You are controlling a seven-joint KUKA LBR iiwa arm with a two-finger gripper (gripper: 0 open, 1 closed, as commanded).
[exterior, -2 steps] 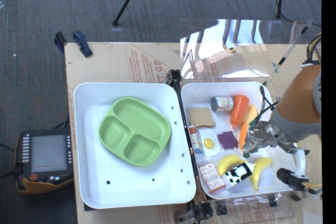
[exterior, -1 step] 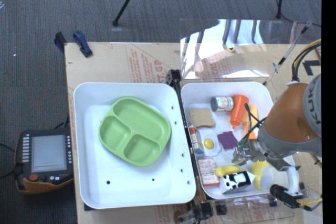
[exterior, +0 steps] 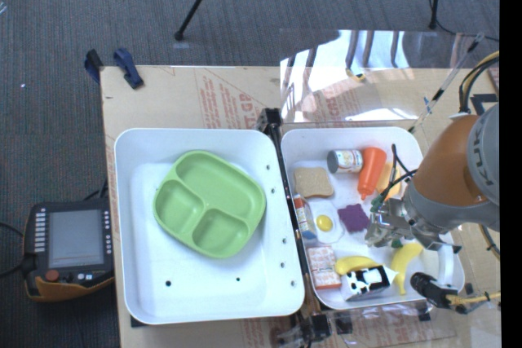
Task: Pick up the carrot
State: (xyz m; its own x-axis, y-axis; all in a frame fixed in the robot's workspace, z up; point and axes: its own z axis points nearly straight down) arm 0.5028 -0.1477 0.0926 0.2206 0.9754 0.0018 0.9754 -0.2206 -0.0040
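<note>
While the arm [exterior: 457,175] hangs over the right bin [exterior: 314,136] from the right edge of the frame, the carrot [exterior: 371,171] lies untouched in that bin's upper middle, long axis running roughly top to bottom, tilted slightly. A small can [exterior: 347,160] lies just beside it on the left; a purple piece [exterior: 353,218] sits below it. The hand [exterior: 382,226] is low in the bin, lower right of the carrot and near the purple piece, apart from the carrot. Whether the hand is spread or pressed together: cannot tell, wrist and cables hide it.

Handling judgement: looks like a toy carrot, so probably light, rigid, smooth-skinned, somewhat slippery. It tapers, so a pinch near either end may squirt out. Best hold: across the thick middle, closing left to right. Clearance on the can side looks tight.
</note>
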